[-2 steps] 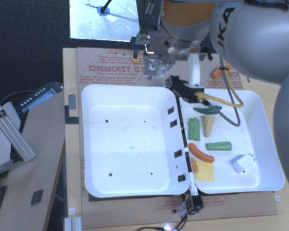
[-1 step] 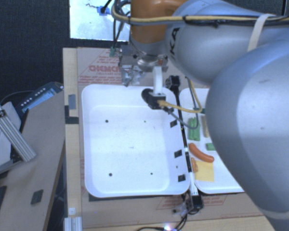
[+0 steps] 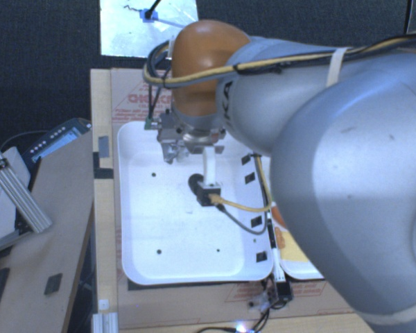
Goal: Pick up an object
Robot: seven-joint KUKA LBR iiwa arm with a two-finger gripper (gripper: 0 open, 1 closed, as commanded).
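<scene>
Camera view: fingers (image 3: 171, 154) hang at the arm's tip; the left white bin (image 3: 159, 227) lies directly beneath them. Their spread cannot be told.

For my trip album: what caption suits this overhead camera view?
Grey robot arm reaches from the right, end effector over the left white bin.

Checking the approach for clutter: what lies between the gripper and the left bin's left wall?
In the camera view, the stretch from the gripper to the left bin's left wall is bare white floor, with only one small dark dot nearby.
</scene>
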